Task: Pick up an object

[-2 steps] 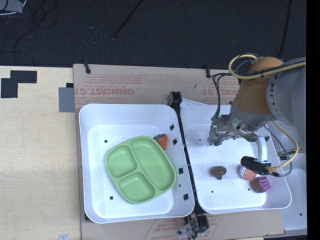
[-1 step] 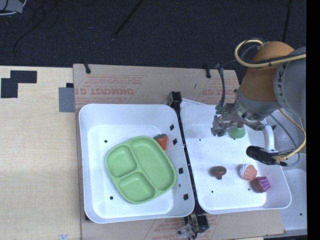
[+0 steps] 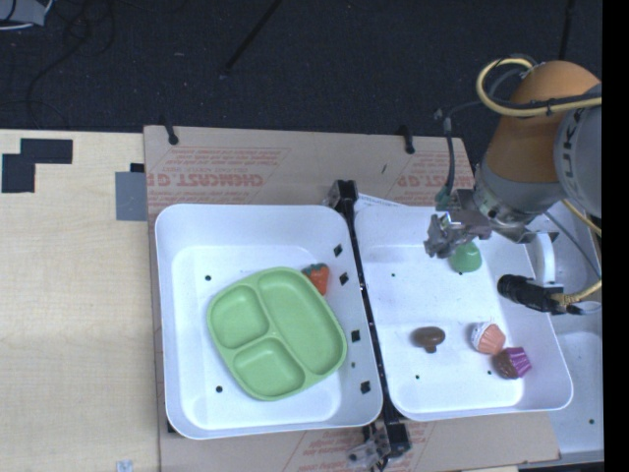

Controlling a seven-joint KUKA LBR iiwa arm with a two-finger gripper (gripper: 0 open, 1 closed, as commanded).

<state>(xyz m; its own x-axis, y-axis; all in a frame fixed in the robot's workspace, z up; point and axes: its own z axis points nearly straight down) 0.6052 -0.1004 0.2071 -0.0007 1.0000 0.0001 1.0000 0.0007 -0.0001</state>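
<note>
You see the gripper over the right bin, near its far edge at about twelve o'clock from the bin's middle. A small green round object sits right at the fingertips, touching or nearly so; you cannot tell whether the fingers are closed on it or merely above it, since the wrist hides the gap.

Lower in the same bin, at about six o'clock from the gripper, lies a brown mushroom-shaped piece. At four o'clock of that bin you find a pink-and-white cupcake toy, and just beside it a purple cupcake toy.

In the left bin rests a green divided plate, tilted askew. A small orange-red toy touches the plate's rim at one o'clock.
</note>
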